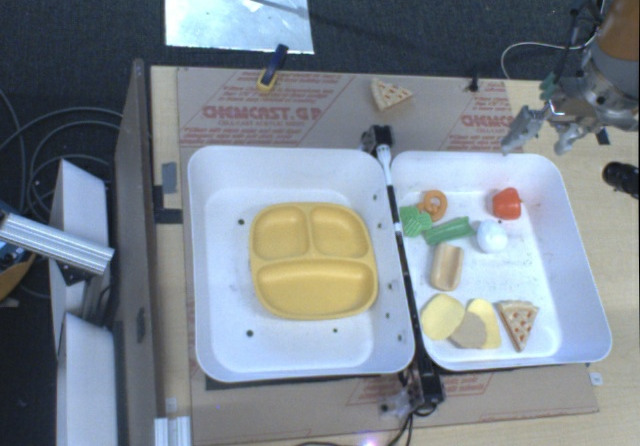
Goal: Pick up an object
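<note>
Both bins white: left bin (215,234), right bin (570,234). Yellow divided tray (312,260) in left one. In right: red piece (506,203), white ball (491,236), green veg (436,226), orange ring (433,202), tan bun (446,266), pale yellow pieces (443,317), waffle-pattern tan wedge w/ red edge (518,322). Bench board (300,104) tan w/ red lettering; another tan wedge (391,94) on it. Gripper (545,129) grey/silver, orange band on arm (620,34). Floor dark.

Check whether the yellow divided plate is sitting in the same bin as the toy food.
No, the yellow plate lies in the left bin, while the toy food is in the right bin.
</note>
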Available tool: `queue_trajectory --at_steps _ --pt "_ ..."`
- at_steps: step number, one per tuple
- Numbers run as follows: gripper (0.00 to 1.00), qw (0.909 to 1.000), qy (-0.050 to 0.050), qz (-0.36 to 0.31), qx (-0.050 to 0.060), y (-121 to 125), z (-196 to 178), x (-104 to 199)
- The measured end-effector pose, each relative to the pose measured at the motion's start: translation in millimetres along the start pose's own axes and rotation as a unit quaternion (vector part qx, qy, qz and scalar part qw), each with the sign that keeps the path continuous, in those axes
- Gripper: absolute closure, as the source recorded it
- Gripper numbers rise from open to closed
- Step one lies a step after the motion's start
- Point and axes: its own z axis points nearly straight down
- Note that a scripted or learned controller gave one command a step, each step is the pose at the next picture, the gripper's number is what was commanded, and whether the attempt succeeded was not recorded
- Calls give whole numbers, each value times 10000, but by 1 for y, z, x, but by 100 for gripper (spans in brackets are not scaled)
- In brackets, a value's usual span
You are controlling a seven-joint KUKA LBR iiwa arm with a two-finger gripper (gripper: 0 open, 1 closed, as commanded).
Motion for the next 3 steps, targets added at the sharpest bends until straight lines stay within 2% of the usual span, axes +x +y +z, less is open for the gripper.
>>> queue_trajectory --at_steps 1,2,3 --pt "0 10000 -3 19 16 -13 35 -29" --pt "0 10000 0 -9 11 3 98 -29" --pt "0 10000 -27 -17 -40 9 183 -24"
